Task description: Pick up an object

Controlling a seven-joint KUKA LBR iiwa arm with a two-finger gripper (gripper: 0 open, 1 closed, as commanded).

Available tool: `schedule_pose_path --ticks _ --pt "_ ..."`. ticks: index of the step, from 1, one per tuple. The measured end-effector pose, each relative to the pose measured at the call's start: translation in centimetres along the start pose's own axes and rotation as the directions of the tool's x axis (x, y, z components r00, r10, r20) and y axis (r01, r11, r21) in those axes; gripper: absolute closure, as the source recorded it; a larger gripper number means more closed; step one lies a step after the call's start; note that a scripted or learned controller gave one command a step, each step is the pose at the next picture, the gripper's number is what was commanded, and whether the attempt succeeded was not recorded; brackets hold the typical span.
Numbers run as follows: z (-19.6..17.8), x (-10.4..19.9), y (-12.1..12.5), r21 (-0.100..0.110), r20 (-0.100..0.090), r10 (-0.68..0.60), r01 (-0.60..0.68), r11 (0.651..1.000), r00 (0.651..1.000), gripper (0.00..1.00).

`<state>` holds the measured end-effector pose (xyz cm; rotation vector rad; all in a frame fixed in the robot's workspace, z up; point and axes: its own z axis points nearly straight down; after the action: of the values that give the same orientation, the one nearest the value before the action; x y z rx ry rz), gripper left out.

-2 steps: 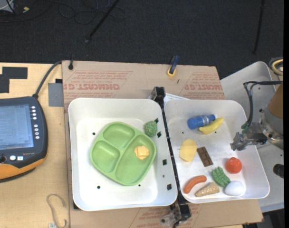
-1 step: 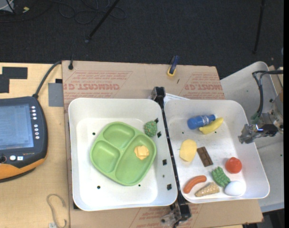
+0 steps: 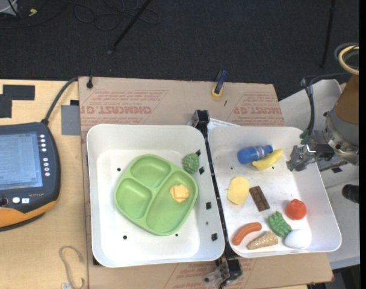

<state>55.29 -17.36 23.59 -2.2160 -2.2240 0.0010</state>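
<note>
Arm [image 3: 351, 110] enters from the right, over the right bin's [image 3: 327, 200] far right corner. Orange band sits high at the frame's right side, grey wrist housing below it. End effector [image 3: 302, 156] hangs just above that bin's right rim, metallic, cables looped over it. Nothing visible between its tips. Finger spacing not readable.

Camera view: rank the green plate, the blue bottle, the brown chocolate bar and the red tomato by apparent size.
1. green plate, by far the largest
2. blue bottle
3. brown chocolate bar and red tomato: too alike to rank
</note>
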Motion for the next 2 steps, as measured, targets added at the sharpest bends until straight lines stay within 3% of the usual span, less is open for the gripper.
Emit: schedule_pose_path --ticks 1,2 --pt "-0.5 4.5 3.2 0.000 -0.002 -0.002 0.002 1.000 1.000 1.00" --pt "1.6 8.6 6.4 0.002 -0.001 -0.001 0.001 1.000 1.000 1.00"
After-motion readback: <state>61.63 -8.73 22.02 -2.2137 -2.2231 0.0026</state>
